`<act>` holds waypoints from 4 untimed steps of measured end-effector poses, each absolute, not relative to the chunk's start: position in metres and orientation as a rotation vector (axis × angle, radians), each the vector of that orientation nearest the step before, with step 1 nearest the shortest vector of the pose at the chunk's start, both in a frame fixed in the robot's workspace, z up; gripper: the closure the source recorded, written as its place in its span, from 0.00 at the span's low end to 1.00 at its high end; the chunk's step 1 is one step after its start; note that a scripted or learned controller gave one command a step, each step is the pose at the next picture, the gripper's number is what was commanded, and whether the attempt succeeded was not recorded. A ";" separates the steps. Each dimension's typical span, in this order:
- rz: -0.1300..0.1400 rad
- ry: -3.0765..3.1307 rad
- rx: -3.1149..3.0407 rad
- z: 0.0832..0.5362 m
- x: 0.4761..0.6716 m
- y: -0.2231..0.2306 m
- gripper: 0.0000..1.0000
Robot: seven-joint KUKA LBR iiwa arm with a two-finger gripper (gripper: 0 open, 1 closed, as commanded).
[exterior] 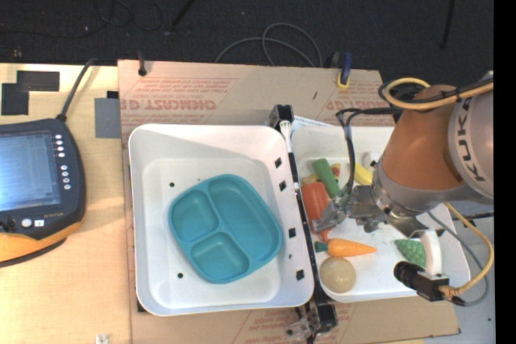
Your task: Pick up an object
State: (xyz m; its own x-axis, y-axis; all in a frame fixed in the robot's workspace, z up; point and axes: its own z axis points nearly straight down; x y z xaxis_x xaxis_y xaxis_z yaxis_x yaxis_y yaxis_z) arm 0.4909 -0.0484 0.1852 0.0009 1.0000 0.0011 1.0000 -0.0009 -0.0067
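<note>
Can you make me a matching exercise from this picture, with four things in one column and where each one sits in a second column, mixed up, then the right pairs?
Things:
1. teal divided plate
2. toy carrot
3. round beige ball
4. handheld control pendant

Places:
A. on the bench, left of both bins
B. near corner of the right bin, just below the carrot
C. in the left bin
D. in the right bin, lying on its side below the gripper

Pairs: 1-C, 2-D, 3-B, 4-A
</note>
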 end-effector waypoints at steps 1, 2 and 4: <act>0.012 -2.213 -2.220 0.141 0.505 -0.101 0.00; -0.010 -2.217 -2.215 0.088 0.478 -0.117 0.00; -0.011 -2.213 -2.218 0.098 0.479 -0.117 0.00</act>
State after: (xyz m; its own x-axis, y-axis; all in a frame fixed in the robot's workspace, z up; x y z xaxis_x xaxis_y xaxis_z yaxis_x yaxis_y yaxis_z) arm 0.4794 -0.1172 0.0977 0.0023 0.9999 0.0108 1.0000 -0.0023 -0.0010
